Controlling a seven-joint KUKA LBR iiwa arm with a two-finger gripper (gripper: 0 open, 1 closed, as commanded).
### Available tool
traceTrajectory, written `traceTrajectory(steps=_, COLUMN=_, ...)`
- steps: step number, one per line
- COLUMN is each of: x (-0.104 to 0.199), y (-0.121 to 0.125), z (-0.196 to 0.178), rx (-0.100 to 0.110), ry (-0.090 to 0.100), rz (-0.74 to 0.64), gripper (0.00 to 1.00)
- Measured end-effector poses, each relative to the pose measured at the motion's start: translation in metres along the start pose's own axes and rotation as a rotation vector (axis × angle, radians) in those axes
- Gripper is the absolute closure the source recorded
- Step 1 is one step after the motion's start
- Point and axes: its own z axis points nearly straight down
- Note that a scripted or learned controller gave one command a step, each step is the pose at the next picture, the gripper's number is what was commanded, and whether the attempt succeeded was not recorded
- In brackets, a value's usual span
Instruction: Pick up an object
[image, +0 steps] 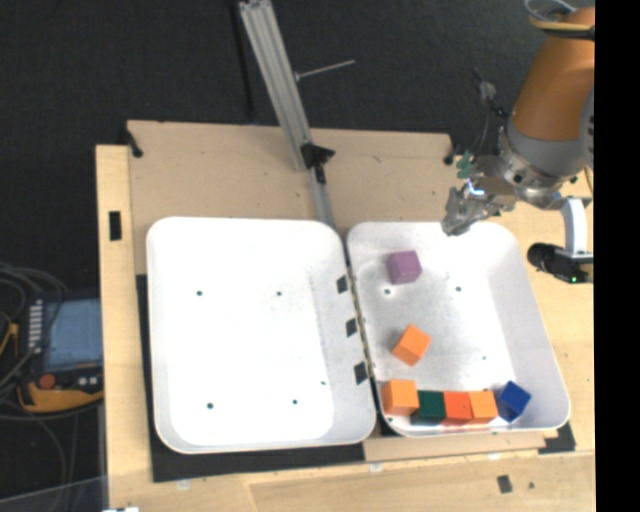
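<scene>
Purple cube (403, 266) sits nearest — tool (456, 222) above the right bin's (535, 330) rim, spread unclear. Descent risks striking that rim.

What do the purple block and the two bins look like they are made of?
Purple block: probably painted wood or matte plastic, since its colour is flat, its edges crisp and it shows no shine; the view leaves it open. Left bin and right bin: likely moulded plastic, smooth white with rounded corners and a raised rim, with a faint sheen.
</scene>
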Motion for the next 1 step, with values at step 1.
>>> traceTrajectory(steps=1, x=0.0358, y=-0.02, z=0.0068, rx=0.007, ry=0.001, rz=-0.001, gripper=1.0)
